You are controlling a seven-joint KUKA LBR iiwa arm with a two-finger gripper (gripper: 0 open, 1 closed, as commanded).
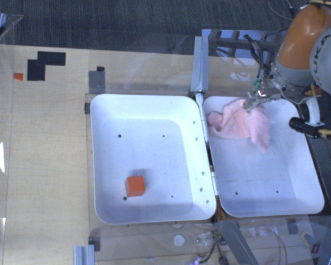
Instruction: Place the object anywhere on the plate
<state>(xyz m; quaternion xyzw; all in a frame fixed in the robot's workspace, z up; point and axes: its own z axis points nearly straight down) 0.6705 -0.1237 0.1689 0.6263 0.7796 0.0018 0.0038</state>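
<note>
The gripper (252, 101) is seen at the far side of the right bin (276, 197), where it is reached by the arm (303, 37) from the right. Its fingers are closed to a pinch on the upper edge of the pink cloth (237, 125), which is drawn up to a peak at the fingertips. The rest of the cloth is draped below that peak: one bunched fold is spread toward the bin's left wall, and a longer flap is hung down toward the middle of the bin floor. The near half of the right bin's floor is left bare around the cloth. In the left bin (154, 120) an orange block (135, 186) is set near the front left corner, well apart from the cloth and separated from it by the two adjoining bin walls. A metal rail (198, 65) is fixed behind the junction of the bins. On the bench (44, 164), far to the left, a black stepped shape (44, 64) and a small orange patch (18, 77) are found.
</note>
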